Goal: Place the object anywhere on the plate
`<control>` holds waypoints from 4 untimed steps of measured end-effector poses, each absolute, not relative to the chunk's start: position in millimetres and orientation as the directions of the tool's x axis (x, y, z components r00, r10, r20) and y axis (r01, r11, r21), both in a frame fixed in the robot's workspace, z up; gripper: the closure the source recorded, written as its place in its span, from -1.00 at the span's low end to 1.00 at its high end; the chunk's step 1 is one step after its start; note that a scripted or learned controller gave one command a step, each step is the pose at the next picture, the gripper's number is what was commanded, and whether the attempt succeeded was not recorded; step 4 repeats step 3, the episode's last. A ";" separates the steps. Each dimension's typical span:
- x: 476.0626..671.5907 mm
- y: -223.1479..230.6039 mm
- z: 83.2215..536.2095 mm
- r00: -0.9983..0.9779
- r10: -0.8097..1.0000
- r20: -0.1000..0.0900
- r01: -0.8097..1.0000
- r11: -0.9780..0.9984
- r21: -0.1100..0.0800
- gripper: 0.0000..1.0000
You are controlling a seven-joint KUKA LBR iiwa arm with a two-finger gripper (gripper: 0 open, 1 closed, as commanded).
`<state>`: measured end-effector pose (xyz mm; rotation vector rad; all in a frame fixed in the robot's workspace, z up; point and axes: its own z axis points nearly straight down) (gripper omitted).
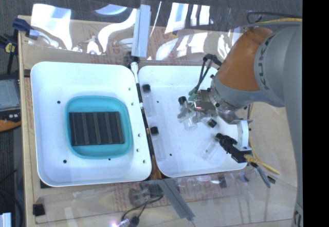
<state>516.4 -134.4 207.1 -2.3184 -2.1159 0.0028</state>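
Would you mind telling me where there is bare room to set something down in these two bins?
Bare patches: the left bin's white floor around the teal plate, and the right bin's floor along its left and near walls. Crowded: the right bin's far right, under the arm and pincer.

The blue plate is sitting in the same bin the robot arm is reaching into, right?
Not quite. The camera view shows the blue plate in the left bin, while the arm reaches into the right bin, beside it. The pincer is over that right bin.
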 end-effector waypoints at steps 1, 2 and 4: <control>536.3 -54.4 194.3 0.021 1.000 0.002 1.000 -0.021 -0.006 1.00; 561.3 11.6 191.1 -0.165 0.986 0.000 0.986 0.165 -0.002 1.00; 561.4 11.5 191.2 -0.165 0.986 0.000 0.986 0.165 -0.002 -1.00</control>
